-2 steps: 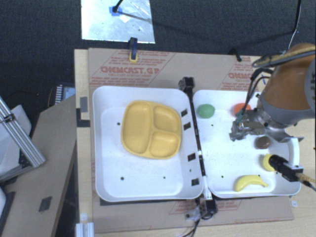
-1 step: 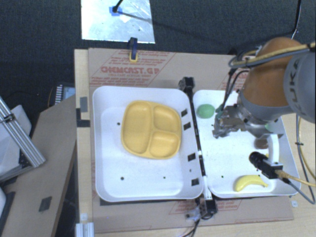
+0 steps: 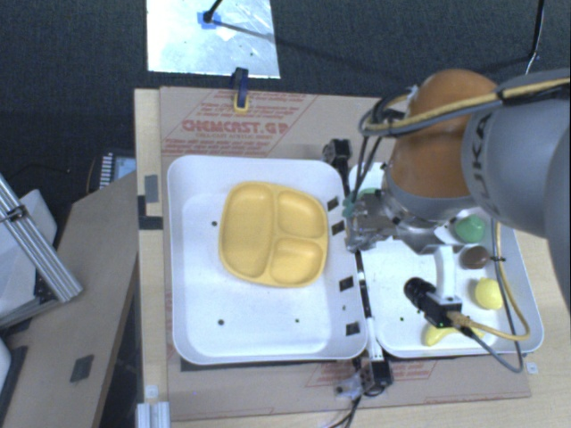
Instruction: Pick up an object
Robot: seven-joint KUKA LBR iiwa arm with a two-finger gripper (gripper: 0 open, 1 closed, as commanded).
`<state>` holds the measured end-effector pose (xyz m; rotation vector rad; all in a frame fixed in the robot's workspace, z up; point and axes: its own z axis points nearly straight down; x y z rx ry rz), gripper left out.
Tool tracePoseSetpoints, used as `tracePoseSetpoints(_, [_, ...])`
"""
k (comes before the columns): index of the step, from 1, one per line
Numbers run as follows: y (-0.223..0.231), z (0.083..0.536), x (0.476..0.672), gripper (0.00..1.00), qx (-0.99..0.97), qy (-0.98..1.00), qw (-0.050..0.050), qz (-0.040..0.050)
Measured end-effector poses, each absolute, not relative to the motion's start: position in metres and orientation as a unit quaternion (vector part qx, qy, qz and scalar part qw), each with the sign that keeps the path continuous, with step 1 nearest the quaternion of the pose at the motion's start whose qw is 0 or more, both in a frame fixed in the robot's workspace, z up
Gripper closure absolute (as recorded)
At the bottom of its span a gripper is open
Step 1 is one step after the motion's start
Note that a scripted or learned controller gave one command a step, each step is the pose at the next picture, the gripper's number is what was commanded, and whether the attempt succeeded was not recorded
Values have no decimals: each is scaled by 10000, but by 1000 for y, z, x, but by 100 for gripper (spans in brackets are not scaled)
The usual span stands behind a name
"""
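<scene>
Left bin (image 3: 192, 266): yellow divided plate (image 3: 272, 234) lying flat at centre. The claw (image 3: 364, 228) sits over the right bin (image 3: 393, 346) by its left wall; I cannot tell whether it is open or closed. The likely targets, green ball (image 3: 469, 230), brown piece (image 3: 473, 257) and yellow lump (image 3: 488, 292), cluster further right, so I judge it off-target.

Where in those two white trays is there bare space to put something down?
Left bin: bare floor between the yellow plate and the near wall, plus a strip along its left wall. Right bin is crowded: arm overhead, green ball, brown piece, yellow lump.
</scene>
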<state>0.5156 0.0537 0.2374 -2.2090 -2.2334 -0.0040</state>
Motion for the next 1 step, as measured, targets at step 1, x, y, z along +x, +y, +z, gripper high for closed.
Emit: tracePoseSetpoints(1, [104,243,521,100,-7037,-7105,-1,-16])
